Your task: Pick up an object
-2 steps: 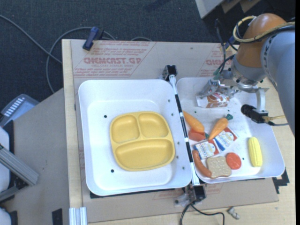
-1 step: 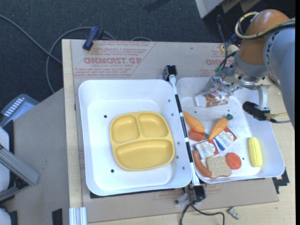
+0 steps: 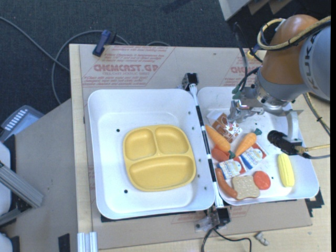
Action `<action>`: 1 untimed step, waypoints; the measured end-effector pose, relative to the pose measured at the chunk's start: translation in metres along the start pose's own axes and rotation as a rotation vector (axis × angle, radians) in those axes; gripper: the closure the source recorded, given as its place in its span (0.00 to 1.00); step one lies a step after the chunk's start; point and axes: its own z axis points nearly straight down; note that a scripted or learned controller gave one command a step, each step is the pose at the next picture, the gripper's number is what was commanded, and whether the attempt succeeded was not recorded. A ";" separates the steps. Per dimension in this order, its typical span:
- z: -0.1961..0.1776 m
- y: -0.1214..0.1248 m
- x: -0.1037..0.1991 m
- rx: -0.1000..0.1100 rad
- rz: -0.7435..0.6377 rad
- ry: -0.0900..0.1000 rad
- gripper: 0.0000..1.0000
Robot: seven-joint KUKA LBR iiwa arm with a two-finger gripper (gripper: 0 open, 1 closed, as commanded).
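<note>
Arm above the right bin (image 3: 310,185) of toy food

The gripper (image 3: 234,115) hangs over a brown packet (image 3: 224,126) near the carrots (image 3: 231,142); I cannot tell its jaw state.

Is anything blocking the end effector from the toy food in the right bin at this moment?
Nothing visible blocks it. The end effector hangs directly over the brown-and-white packet at the back of the right bin. The carrot, corn cob and bread slice lie nearer the front, in open view.
</note>
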 end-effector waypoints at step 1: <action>0.000 0.000 0.000 0.001 0.001 0.000 0.00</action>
